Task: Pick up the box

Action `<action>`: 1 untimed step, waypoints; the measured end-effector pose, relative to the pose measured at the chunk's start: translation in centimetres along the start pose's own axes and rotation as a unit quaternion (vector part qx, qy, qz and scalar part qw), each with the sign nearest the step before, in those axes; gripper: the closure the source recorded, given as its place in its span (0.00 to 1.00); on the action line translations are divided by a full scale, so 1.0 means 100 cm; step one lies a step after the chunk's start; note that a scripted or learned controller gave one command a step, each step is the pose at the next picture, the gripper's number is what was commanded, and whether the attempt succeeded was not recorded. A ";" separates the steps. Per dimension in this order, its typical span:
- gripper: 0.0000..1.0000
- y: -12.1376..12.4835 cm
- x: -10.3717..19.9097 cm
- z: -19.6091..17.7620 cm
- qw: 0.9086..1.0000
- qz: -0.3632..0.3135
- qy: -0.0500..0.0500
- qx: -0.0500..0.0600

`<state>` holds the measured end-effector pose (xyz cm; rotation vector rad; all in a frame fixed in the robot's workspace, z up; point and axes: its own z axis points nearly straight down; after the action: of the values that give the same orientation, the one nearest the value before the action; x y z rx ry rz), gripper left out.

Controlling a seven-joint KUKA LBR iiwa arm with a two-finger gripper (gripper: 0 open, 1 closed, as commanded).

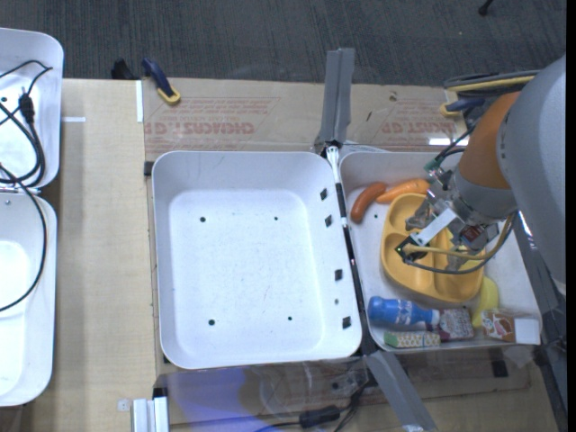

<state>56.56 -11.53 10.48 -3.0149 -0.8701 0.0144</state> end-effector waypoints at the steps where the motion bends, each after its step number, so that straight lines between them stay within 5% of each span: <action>1: 0.00 0.058 -0.026 -0.047 1.000 0.005 0.003 -0.002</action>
<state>57.46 -17.83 15.20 -3.0222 -0.8570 0.0042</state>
